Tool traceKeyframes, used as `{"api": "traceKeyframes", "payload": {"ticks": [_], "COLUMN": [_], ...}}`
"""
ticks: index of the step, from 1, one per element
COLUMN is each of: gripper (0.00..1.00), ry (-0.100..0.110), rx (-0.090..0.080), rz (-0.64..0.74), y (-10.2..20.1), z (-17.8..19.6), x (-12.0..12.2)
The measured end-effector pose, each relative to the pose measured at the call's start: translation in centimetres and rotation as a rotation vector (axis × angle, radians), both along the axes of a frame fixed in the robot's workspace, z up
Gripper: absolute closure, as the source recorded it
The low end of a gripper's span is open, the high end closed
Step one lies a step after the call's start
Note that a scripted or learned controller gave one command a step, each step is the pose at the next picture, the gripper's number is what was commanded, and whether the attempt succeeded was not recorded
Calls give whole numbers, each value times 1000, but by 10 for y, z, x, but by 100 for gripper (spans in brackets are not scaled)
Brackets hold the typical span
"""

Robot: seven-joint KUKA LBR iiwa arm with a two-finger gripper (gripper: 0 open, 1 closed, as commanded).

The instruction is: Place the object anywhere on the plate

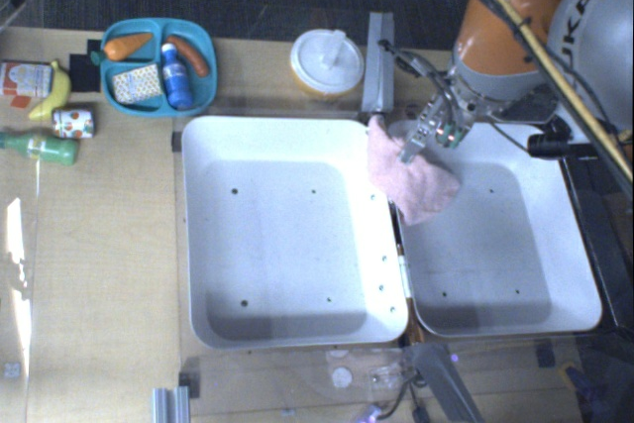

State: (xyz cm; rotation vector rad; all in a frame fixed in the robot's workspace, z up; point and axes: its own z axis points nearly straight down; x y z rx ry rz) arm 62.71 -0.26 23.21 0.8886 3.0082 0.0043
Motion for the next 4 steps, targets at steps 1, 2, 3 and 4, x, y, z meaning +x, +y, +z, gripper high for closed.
{"api": "traceKeyframes", "payload": {"ticks": [1,2,3,4], "gripper": [100,100,100,0], "ry": [-2,-4,-3,-4], "rx": [-2,-2,-2,-2], "rz": [400,577,579,578], "y": [50,105,155,155], "z": [9,13,2,3], "x": [9,26,34,34]}}
